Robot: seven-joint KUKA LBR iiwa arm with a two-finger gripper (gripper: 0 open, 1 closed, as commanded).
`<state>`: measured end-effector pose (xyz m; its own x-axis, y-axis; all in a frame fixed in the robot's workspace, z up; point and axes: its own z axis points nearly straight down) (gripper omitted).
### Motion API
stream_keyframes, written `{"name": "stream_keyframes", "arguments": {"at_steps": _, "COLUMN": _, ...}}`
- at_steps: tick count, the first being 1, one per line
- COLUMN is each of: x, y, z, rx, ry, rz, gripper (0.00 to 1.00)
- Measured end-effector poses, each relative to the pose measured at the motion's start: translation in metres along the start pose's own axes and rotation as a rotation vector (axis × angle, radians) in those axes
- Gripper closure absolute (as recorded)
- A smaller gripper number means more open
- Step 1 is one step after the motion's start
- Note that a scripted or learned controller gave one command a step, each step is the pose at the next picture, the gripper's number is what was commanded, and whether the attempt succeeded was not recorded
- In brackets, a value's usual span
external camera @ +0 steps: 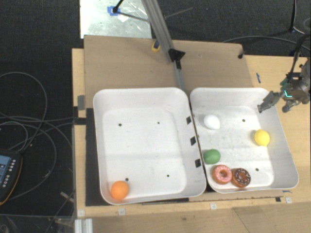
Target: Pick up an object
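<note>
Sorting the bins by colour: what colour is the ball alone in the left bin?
Orange. The ball shows best in the camera view.

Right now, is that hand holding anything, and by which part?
Nothing is held. The hand hangs open over the right bin's far right rim, apart from the yellow ball.

Wooden worktop (pixel 131 62) carries two white bins: left bin (pixel 104 130), right bin (pixel 233 95). A grey pole (pixel 158 18) slants across the rear. Black cables (pixel 29 130) lie on dark floor (pixel 39 28).
</note>
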<state>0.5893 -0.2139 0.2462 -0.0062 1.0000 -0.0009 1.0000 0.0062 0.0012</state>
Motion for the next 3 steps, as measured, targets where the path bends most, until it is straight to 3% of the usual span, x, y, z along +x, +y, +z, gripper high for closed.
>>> {"name": "stream_keyframes", "arguments": {"at_steps": 3, "x": 0.005, "y": 0.002, "z": 0.158, "rx": 0.004, "ry": 0.002, "rz": 0.005, "gripper": 0.00}}
